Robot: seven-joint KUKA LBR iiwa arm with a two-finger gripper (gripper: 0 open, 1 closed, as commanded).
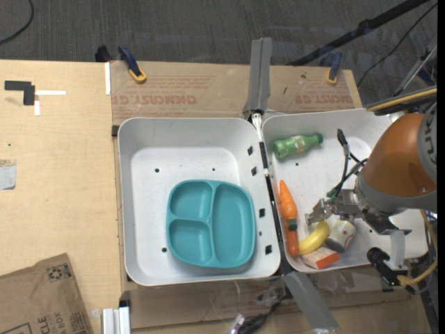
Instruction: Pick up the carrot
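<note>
Orange carrot (287, 200): lies in the right bin (361, 120), along its left wall, just left of the banana (314, 238)
Gripper (325, 211): low over the right bin, near the carrot and not touching it; how wide it stands I cannot tell
Left bin (139, 186): holds a teal divided plate (211, 223)

Bins (188, 134): white plastic, smooth, faint sheen. Divided plate (211, 223): teal plastic, matt. Carrot (287, 199): orange, smooth, plastic-looking. Bottle (297, 145): green, glossy. Bench (55, 186): pale wood, matt. Cardboard sheet (188, 92): brown, printed, dull.
</note>
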